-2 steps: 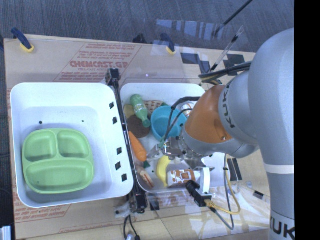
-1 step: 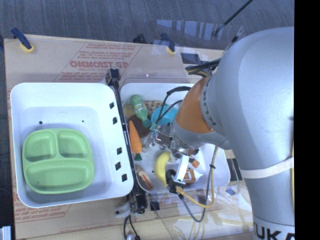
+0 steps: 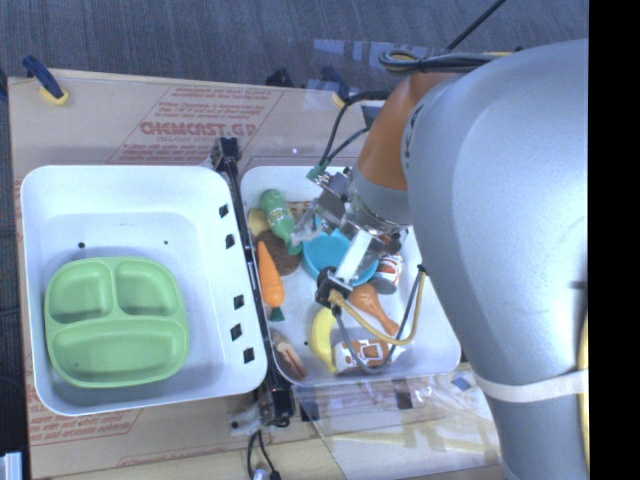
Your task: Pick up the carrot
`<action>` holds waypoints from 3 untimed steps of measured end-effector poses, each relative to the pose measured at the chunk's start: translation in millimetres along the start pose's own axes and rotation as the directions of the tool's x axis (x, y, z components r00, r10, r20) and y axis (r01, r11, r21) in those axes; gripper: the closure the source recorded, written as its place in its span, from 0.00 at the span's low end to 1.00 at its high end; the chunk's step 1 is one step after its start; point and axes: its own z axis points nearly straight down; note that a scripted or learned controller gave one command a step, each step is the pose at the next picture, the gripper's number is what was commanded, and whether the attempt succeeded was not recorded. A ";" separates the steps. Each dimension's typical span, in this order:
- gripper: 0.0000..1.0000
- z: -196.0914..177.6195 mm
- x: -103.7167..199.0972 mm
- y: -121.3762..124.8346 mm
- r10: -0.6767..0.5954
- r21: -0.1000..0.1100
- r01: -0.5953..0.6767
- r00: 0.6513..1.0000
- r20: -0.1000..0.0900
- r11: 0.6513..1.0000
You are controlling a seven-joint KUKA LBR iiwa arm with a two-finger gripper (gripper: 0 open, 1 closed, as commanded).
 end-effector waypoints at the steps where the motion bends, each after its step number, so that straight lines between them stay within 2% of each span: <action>1: 0.00 3.7 10.8 -42.9 0.144 0.007 -0.144 0.990 0.010 0.990; 2: 0.00 3.8 14.1 -90.3 0.258 0.007 -0.258 0.966 0.010 0.966; 3: 0.00 3.0 20.5 -47.3 0.449 0.001 -0.449 0.894 0.008 0.894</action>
